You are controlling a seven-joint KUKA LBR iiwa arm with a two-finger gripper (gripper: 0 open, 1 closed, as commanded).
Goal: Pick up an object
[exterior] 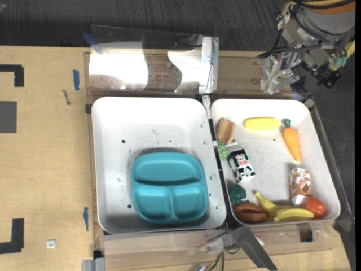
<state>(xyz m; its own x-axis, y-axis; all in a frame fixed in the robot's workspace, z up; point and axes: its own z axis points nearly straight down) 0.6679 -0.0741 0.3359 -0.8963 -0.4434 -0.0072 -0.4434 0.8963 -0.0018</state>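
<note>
The grey two-finger gripper (pixel 277 75) is hovering beyond the far rim of the right shallow white bin (pixel 326 168), gripping nothing; its opening cannot be told. Approach step: next it needs lowering onto a target, e.g. the yellow oblong toy (pixel 260 123) lying nearest.

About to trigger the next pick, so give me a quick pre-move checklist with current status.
1. Tool above the bench, outside the right bin, beyond its far rim: ok.
2. Nothing seen held in the tool: ok.
3. Finger opening: cannot tell.
4. Targets in the right bin, including carrot and banana: ok.
5. Carrot lies apart from its neighbours: ok.
6. Banana touches other items at the near wall: not ok.
</note>
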